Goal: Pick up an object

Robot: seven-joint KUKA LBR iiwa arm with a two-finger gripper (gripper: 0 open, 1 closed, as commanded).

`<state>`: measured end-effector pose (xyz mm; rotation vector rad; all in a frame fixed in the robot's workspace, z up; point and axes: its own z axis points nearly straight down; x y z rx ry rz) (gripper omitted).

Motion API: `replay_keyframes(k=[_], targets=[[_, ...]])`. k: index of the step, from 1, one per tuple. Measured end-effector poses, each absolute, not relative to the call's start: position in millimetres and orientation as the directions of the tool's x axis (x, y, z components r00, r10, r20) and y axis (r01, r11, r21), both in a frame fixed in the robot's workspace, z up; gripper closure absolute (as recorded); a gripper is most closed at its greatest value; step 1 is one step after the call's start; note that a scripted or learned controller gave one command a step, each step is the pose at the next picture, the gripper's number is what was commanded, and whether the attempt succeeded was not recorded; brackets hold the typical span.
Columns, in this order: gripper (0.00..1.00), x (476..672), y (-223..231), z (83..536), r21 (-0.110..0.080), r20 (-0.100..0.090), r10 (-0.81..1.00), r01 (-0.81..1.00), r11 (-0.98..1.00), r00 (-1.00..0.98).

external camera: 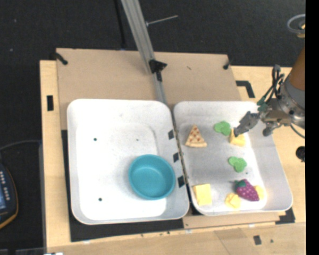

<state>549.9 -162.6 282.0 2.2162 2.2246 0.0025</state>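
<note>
Nearest me, yellow cheese block (202, 194) and purple grapes (247, 189) are sitting in the right bin (271, 158), while my jaws (243, 125) are leaning in from the right over a small yellow piece (237, 138), their state I cannot tell.

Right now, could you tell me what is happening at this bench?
The KUKA arm reaches in from the right, and its gripper is low in the right bin, at a small yellow piece beside a green piece. Nothing looks lifted yet. The same bin holds a pizza slice, a second green piece, a yellow block and purple grapes. A blue bowl sits in the left bin.
</note>
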Motion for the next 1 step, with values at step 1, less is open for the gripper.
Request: replay_keyframes(k=[1], targets=[[0.00,550.0,-162.6,282.1,0.003,0.000,1.000,1.000,0.003,-0.003]])
